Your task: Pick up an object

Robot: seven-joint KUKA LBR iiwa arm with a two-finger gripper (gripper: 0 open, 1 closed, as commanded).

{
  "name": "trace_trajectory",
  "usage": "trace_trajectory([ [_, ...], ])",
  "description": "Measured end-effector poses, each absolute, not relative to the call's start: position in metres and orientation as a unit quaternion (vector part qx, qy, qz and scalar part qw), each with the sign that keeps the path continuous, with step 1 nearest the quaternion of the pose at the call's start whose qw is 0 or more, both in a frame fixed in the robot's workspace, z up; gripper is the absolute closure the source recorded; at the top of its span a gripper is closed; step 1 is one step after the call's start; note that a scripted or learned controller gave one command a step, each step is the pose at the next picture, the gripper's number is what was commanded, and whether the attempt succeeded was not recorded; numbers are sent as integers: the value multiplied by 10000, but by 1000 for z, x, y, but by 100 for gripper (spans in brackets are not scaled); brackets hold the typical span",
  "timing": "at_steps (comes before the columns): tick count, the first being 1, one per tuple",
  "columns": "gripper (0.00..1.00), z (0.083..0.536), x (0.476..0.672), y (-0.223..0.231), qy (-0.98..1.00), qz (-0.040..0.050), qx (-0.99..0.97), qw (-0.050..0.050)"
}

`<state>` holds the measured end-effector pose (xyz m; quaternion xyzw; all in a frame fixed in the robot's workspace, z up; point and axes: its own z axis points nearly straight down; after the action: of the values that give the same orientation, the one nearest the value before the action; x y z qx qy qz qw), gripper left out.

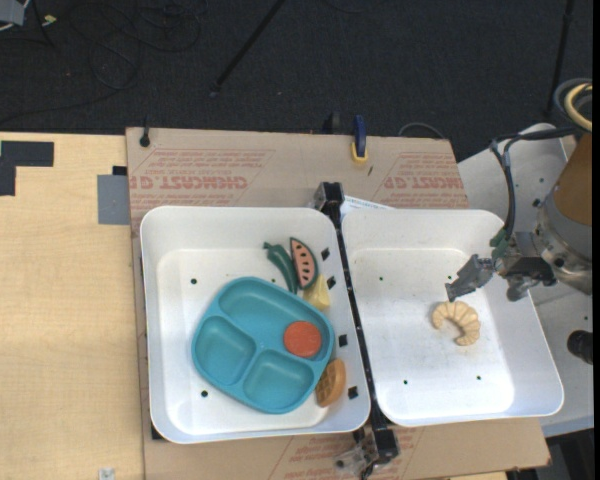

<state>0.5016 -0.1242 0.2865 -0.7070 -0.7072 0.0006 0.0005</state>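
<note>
Reaching in from the right, the grey arm (570, 238) carries its gripper (490, 276) low over the right bin (525, 393), near that bin's right wall. Two dark fingers show: one (467, 276) points down and to the left toward the bin floor, the other (520, 280) sits further right, closer to the wrist. They stand apart with a plain gap between them, and nothing lies in that gap.

A croissant (457, 320), pale tan and curved, lies on the white floor of the right bin, roughly at its middle. It sits just below and slightly left of the leftward finger, near it but not between the fingers; whether the fingertip touches the pastry cannot be told from this slant, though a thin strip of white seems to separate them.

In the left bin (160, 368) a teal divided tray (230, 353) rests tilted across the floor. A red-orange round piece (302, 339) lies in the tray's right compartment. Beside the tray's upper right edge are a green bean-like piece (280, 263), a watermelon slice (303, 260) and a small yellow piece (320, 293), all close together near the divider between the bins. A brown bread-like piece (330, 382) lies against the tray's lower right corner.

Both bins stand on a cardboard sheet (230, 173) printed with red lettering, on a light wooden bench (50, 318).
</note>
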Motion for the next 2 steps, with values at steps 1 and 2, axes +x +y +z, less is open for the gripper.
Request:
trace_trajectory([
  [1,0,81,568,-97,-7081,5,-7061,12],
  [2,0,195,629,-51,-7096,-46,-7046,-42],
])
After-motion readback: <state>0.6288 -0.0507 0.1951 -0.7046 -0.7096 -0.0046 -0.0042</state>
